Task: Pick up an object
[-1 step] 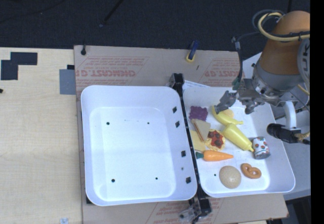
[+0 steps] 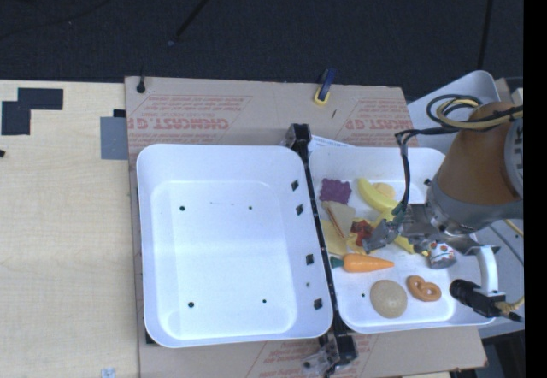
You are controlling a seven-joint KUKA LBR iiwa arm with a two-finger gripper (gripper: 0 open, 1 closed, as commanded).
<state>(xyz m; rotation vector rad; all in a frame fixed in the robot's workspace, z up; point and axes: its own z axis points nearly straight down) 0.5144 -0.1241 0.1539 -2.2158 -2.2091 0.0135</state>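
Light wood bench [image 2: 60, 231] carries brown printed cardboard sheet [image 2: 222, 111]; two shallow white plastic bins [image 2: 154, 197] sit side by side on the cardboard.

left bin [image 2: 162, 197]: smooth white plastic, faint sheen
right bin [image 2: 410, 321]: the same smooth white plastic
table [image 2: 60, 222]: pale wood-grain surface, matt
sheet under the bins [image 2: 214, 115]: brown printed cardboard, dull and flat
arm [image 2: 479, 167]: smooth orange-brown band, grey casing below, soft gloss
end effector [image 2: 382, 235]: dark, metal-like parts; finish hard to tell
carrot [image 2: 367, 263]: glossy orange plastic look
pretzel [image 2: 423, 288]: shiny brown-orange, moulded
round bun [image 2: 389, 298]: beige, matt
purple piece [image 2: 335, 191]: dull, rough-textured surface
floor at 12 o'clock [image 2: 273, 8]: dark, matt, carpet-like
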